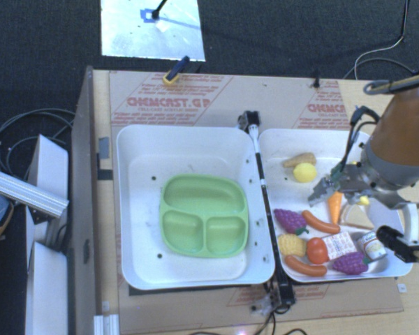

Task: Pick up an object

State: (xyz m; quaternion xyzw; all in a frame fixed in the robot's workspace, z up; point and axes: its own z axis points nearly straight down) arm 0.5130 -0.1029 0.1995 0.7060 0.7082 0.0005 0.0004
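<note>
The right bin (398, 274) holds several toy foods. Among them are a yellow lemon (305, 172), a tan piece (298, 160), an orange carrot (334, 206), purple grapes (290, 220) and a red sausage (321, 222). Nearer the front lie corn (291, 243), a tomato (317, 251), a white packet (340, 243), a second grape bunch (350, 262) and a small can (370, 244). My gripper (333, 187) is low over the bin's middle, right at the top end of the carrot. The wrist hides where they meet.
The left bin (136, 187) holds a green divided plate (204, 215). A black rail (262, 180) runs between the bins. The arm's grey and orange body (398, 142) covers the right bin's far right corner. A black part (394, 241) juts over the bin's right rim.
</note>
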